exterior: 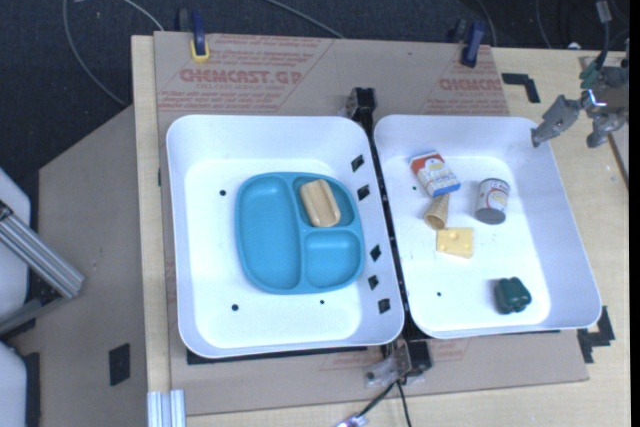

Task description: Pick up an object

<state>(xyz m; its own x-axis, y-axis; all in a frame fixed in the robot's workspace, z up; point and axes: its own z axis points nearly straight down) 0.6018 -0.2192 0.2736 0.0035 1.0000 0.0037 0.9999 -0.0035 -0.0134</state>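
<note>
In the right white bin (560, 215) lie five small things, well apart: a red-and-white carton (435, 173) at 11 o'clock, a small tin can (491, 200) at 2, a ribbed cone (438, 211) and a yellow cheese wedge (456, 242) near the middle, and a dark green lump (512, 294) at 5. The left bin (200, 215) holds a glossy blue divided tray (262, 235) with a tan bread roll (320, 203) in one compartment. Red print on the tabletop (250, 65) reads "CHEMCAST GP". The gripper (585, 120) hangs past the right bin's 2 o'clock corner, clear of everything; whether it is wide or narrow I cannot tell.

The tray (270, 245) lies in the left bin (200, 175); the can (491, 200) in the right bin (560, 245).
</note>
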